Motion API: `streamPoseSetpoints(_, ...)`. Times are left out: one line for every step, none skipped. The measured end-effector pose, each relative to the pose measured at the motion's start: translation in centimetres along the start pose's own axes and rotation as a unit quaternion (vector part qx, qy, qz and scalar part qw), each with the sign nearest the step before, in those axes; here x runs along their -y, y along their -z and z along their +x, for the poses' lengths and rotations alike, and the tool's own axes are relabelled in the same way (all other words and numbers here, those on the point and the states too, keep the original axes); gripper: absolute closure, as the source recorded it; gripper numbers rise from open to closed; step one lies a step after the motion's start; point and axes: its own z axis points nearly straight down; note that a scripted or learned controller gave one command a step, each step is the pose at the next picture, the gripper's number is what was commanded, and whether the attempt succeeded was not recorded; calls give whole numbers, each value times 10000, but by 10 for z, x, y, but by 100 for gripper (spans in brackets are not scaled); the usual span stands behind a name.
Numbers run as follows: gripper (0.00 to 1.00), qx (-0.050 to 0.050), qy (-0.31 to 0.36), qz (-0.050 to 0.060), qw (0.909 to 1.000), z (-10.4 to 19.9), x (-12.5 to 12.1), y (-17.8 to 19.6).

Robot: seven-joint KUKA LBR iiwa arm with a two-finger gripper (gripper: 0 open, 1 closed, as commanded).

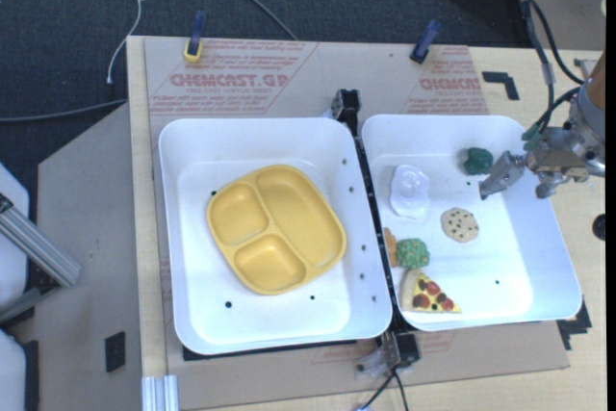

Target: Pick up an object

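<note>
Overhead, a bench carries two shallow white bins side by side. The left bin [183,168] holds a yellow divided plate [275,228], lying diagonally. The right bin [549,236] holds five small toy foods, any of which could be the thing to pick up.

The gripper [525,176] reaches in from three o'clock and hovers over the upper right part of the right bin. Its two fingers are spread apart, one toward nine o'clock and one toward three, with nothing between them.

Nearest is a dark green lump [478,160], just beside the gripper at about ten o'clock from it. It is roundish, with no clear long axis, so it probably asks for no particular wrist turn.

A round cookie [460,225] with dark chips sits near the gripper at about seven o'clock; it too has no long axis.

A white, pale shape [409,190] lies farther off at nine o'clock, hard to make out against the bin, slightly longer along twelve to six.

A green broccoli piece [411,251] with an orange bit touching its left side lies near the bin's left wall, at about eight o'clock from the gripper.

A pizza slice [428,294] sits farthest away, toward seven o'clock. Its narrow tip points to about eleven o'clock, its crust toward five, and its long axis follows that line.
</note>
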Motion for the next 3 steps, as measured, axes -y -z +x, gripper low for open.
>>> streamPoseSetpoints(0, 10, 12, -49, 10000, 0, -2, 5)
streamPoseSetpoints(0, 1, 3, -16, 10000, -6, 3, -55)
streamPoseSetpoints(0, 7, 9, -46, 10000, -6, 2, -115)
